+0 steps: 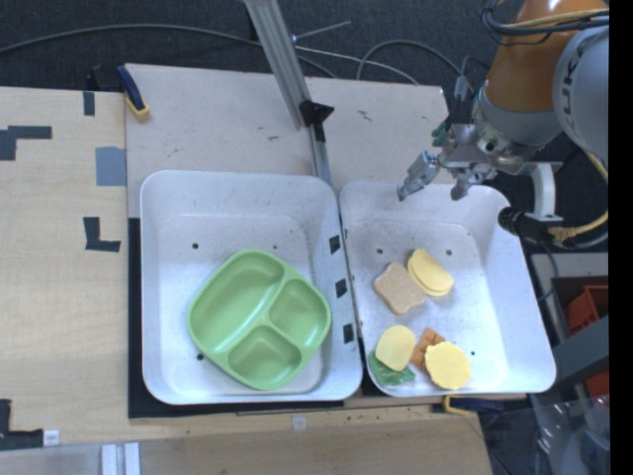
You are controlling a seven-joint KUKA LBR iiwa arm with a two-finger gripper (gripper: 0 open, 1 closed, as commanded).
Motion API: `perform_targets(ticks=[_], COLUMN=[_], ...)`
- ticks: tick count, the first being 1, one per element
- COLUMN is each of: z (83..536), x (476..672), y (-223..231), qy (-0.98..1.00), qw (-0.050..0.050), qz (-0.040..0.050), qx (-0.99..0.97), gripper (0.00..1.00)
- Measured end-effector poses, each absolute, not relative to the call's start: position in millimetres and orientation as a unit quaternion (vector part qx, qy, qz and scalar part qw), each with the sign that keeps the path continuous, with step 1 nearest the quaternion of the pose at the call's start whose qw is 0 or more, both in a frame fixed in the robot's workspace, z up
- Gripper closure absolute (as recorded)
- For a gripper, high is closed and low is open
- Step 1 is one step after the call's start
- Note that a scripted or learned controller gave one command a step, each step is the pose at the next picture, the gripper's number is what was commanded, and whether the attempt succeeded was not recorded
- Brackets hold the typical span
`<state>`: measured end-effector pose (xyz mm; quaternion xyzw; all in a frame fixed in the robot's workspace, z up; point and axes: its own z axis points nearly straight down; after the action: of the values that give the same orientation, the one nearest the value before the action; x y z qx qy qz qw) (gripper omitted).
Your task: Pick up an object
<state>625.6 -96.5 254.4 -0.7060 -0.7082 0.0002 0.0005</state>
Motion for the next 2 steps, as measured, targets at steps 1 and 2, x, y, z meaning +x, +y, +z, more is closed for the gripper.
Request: perform_targets(ticks=[1, 2], z=[254, 210], x=[625.6, 622.5], y=[-96, -101], qy=[-0.708, -0.708], qw=[0.001, 0.002], qz=[0.0002, 0.0025], qx=[-0.706, -0.707], gripper=[0.0, 0.0])
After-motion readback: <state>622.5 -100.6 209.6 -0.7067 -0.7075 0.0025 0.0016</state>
